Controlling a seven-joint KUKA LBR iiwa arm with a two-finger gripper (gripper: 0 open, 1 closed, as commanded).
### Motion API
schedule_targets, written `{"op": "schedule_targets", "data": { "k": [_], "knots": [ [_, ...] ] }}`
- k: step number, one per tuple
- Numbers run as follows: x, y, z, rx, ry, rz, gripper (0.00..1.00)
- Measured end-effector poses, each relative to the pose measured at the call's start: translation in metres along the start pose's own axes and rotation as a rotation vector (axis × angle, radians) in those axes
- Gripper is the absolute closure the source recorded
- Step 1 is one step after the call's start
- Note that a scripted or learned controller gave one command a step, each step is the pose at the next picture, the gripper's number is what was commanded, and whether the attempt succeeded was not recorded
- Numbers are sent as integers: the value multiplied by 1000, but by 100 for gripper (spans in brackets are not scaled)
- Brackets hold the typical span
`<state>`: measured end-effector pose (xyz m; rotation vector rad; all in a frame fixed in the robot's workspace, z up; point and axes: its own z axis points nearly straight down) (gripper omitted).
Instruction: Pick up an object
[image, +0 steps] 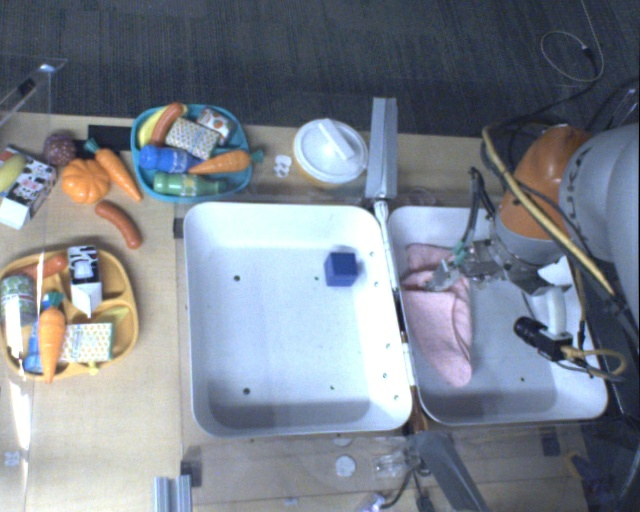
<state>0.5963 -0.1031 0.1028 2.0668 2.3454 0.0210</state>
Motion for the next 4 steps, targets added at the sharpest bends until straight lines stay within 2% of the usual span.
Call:
{"op": "schedule_targets", "data": {
  "k": [1,2,3,4],
  "knots": [
    [-22,-67,11,7,-2,-8,0],
    [-42,-23,13,8,1,-179,0],
    [-18,-53,12,5,0,-329,0],
    [-2,-20,12,9,3,-612,0]
  ]
}}
